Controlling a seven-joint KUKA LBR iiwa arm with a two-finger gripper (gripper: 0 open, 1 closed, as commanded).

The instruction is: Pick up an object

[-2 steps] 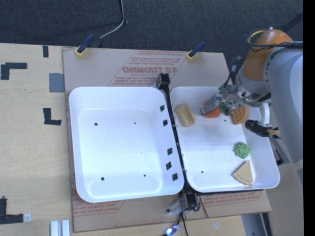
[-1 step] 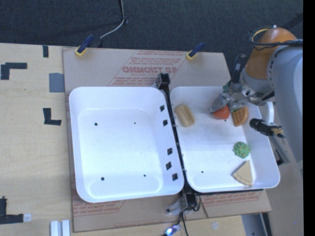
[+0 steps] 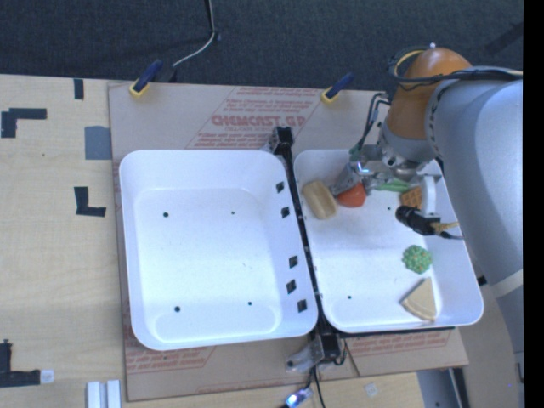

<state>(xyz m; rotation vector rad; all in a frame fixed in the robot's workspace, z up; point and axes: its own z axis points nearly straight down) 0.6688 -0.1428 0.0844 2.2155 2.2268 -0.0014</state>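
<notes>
My gripper (image 3: 355,179) reaches down into the back of the right bin (image 3: 374,313), below the orange wrist band. Right under it lies a small red-orange object (image 3: 353,197). A tan bread-like piece (image 3: 320,200) rests just left of that, near the divider. A green broccoli-like piece (image 3: 416,258) sits toward the right wall, and a tan wedge (image 3: 420,300) lies in the front right corner. A green and orange item (image 3: 408,191) shows behind the gripper, partly hidden.
The left bin (image 3: 204,313) sits beside the right one, joined by black clips (image 3: 293,262). A black cable (image 3: 418,221) loops off the wrist over the right bin. The grey arm (image 3: 489,168) covers the right bin's far right side.
</notes>
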